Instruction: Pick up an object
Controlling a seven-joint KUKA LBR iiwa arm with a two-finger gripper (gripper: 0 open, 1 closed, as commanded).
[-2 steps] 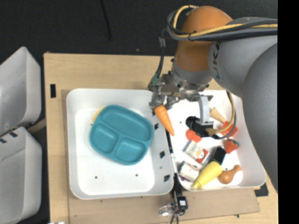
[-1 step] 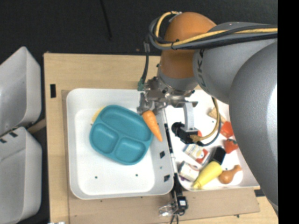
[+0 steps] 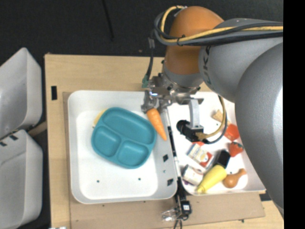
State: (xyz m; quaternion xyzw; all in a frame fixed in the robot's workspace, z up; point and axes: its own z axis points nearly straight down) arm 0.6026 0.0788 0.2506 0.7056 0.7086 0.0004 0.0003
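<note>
Camera view has the claw point(image 3: 153, 104) low over the divide between the two bins, and the carrot point(image 3: 157, 122) hangs straight off it, thick end tucked up at the fingertips and point trailing down and slightly toward the right bin. Its long axis runs away from the claw along the inner wall of the left bin point(image 3: 76, 142), just beside the teal divided plate point(image 3: 124, 137). By my reading the claw is clenched on the carrot's top end, and only there, so the coming lift depends on that end grip resisting swing
</note>
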